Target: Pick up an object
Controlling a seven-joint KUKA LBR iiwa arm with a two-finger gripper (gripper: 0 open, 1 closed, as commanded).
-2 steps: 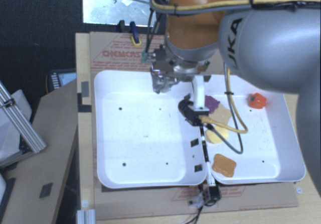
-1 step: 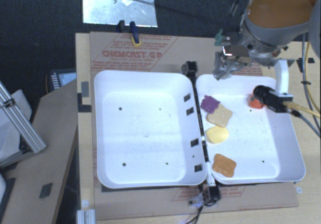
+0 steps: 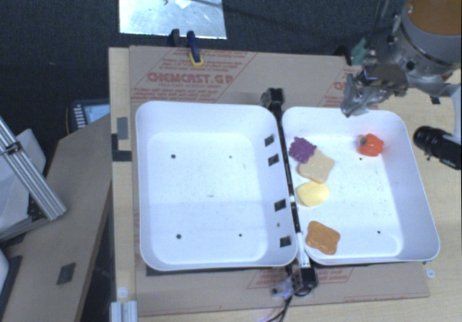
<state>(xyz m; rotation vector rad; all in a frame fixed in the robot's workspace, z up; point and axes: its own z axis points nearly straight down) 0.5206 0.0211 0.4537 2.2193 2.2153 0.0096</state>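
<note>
Printed in red on the brown board (image 3: 216, 71) under the bins, the word "CHEMCAST" can be read along the far edge, with a few more letters after it that are too faint to be made out; the same print is repeated, partly hidden, at the far right and along the near edge. Two white bins are set side by side on this board. Nothing but small dark dots is seen on the floor of the left bin (image 3: 155, 115). Five things are held in the right bin (image 3: 422, 230): a purple piece (image 3: 302, 148), a tan piece (image 3: 317, 167), a yellow piece (image 3: 312, 194) and an orange-brown piece (image 3: 323, 237) lined up near its left wall, and a red-orange piece (image 3: 370, 144) farther right, apart from the rest. The gripper (image 3: 354, 105) is seen over the bin's far rim, with nothing held; whether its fingers are apart cannot be told.
</note>
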